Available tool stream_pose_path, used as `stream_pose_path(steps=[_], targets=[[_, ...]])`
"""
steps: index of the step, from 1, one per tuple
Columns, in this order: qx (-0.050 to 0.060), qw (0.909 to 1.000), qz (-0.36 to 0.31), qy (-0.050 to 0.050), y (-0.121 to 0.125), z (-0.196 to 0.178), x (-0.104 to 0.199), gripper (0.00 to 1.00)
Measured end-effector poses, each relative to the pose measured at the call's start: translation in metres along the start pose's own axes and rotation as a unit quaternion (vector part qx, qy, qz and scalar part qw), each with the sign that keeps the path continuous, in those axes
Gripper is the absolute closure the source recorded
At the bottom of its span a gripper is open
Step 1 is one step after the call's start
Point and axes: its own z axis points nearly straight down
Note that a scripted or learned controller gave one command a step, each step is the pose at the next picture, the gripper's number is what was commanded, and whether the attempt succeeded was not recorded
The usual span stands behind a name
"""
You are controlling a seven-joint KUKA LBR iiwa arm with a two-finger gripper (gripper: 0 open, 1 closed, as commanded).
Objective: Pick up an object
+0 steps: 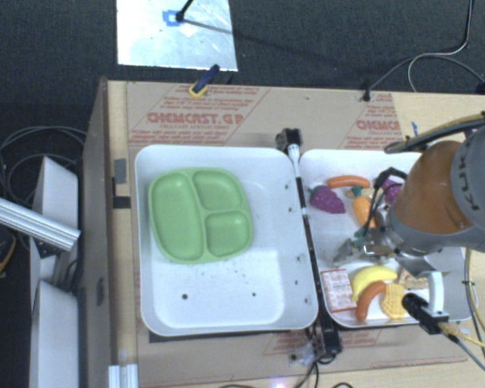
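Camera view, looking down at a slant: arm point(444, 196), grey with orange band, reaches in from the right edge and sits low over the right bin point(327, 217). Gripper point(357, 245) at the arm's left-hand end, close above the bin floor near the bin's middle; metal fingers small and dark against the white, spread cannot be told, and nothing can be made out between them. Toy food lies scattered around the gripper. Purple grape bunch point(329, 201) up and left of it, apart. Orange sausage-shaped piece point(347, 182) farther up, near the bin's far wall. Carrot-like orange piece point(361, 208) just above the gripper, close to it; touching or not cannot be told. Yellow banana point(372, 278) just below the gripper, with an orange-red curved piece point(370, 299) lying against its lower side. Small red-and-white packet point(336, 286) below and left of the gripper, near the divider between bins. Waffle-textured tan piece point(394, 301) below and right. Well to the gripper's left, in the left bin point(170, 314), a green sectioned plate point(200, 214) lies flat in the upper half. Both bins rest on a cardboard sheet point(226, 111) with red lettering.
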Motion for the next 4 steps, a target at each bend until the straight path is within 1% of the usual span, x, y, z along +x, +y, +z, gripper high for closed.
stream_pose_path(steps=[1,2,3,4], targets=[[-0.002,1.0000,0.000,-0.001,0.062,-0.039,-0.030,0.00],[0.000,1.0000,-0.001,0.000,0.076,0.001,0.007,0.00],[-0.001,1.0000,-0.002,0.000,0.077,-0.010,0.006,1.00],[-0.002,1.0000,-0.002,0.000,0.089,-0.101,0.060,1.00]])
